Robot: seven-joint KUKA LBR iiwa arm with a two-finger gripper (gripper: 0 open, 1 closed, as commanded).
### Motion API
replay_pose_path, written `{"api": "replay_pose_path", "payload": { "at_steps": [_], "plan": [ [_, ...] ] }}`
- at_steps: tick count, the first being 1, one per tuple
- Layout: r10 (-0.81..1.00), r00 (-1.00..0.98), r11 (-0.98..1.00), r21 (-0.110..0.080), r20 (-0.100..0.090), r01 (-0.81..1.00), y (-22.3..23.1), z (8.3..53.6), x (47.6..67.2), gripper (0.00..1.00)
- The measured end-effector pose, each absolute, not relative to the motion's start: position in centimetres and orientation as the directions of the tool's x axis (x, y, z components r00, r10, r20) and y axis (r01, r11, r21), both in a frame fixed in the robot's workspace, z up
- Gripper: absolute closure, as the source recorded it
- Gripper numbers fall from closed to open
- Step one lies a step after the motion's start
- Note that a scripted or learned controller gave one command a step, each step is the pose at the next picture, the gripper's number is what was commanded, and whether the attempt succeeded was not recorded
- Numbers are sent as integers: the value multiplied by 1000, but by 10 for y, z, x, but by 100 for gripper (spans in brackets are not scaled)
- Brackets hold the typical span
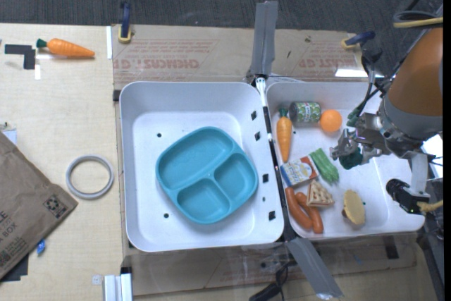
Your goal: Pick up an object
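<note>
Camera view: pincer over right bin, finger state unclear; arm hides bin's right side.

Toy foods — carrot, orange, hot dogs — scattered in right bin.

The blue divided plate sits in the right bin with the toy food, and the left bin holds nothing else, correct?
Not quite. The camera view shows the blue divided plate alone in the left bin; the toy food, such as the carrot and orange, lies in the right bin.
</note>
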State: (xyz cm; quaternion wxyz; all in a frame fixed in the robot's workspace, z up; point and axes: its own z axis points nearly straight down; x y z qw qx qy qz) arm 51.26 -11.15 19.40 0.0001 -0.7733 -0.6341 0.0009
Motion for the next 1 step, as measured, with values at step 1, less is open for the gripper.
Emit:
{"api": "replay_pose_path", "payload": {
  "at_steps": [1],
  "plan": [
    [998,62,-62,-2,-2,998,-67,200,542,100]
  ]
}}
